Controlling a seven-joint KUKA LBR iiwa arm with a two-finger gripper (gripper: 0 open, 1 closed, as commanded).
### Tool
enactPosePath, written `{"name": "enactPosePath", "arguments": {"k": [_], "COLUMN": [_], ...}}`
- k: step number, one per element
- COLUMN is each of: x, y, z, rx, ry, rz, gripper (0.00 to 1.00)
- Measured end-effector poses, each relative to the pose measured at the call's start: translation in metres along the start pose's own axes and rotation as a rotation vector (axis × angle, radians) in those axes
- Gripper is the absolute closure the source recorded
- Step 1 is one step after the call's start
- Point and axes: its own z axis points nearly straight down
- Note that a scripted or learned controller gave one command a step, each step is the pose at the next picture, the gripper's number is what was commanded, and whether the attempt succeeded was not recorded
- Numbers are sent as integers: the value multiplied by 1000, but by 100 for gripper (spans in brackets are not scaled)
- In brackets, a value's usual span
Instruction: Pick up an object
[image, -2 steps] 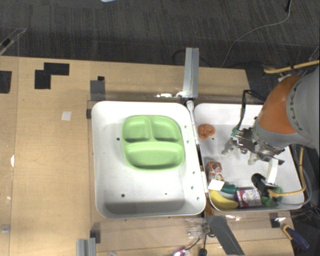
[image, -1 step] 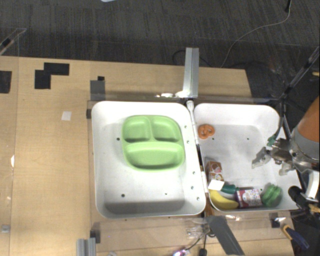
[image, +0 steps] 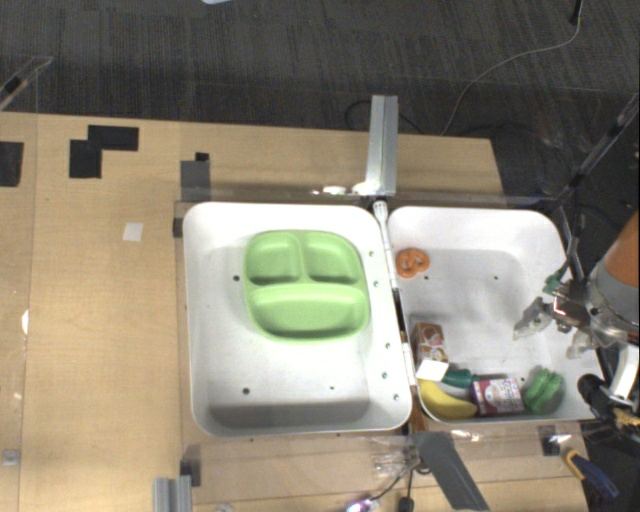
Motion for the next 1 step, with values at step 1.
{"name": "enactPosePath", "arguments": {"k": [1], "x": [46], "y": [-19], "z": [37], "rx": [1], "ry": [0], "rz": [-21], "gripper": [0]}}
